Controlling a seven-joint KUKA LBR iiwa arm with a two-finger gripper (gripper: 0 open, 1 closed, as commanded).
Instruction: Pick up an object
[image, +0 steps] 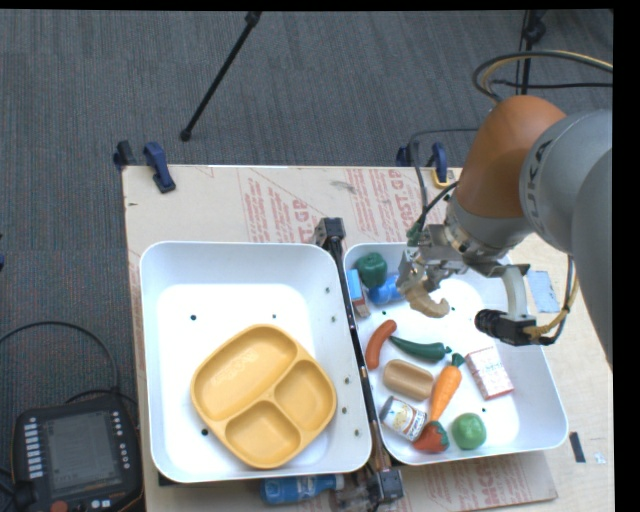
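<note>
My gripper (425, 285) hangs over the right bin's (545, 400) far left part. A tan piece (430, 303) sits beneath it. Finger state: cannot tell.

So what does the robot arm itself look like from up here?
A thick, rounded grey arm with a glossy orange band above the wrist. Below it sits a metallic grey gripper, with thin black cables looping beside the wrist.
</note>
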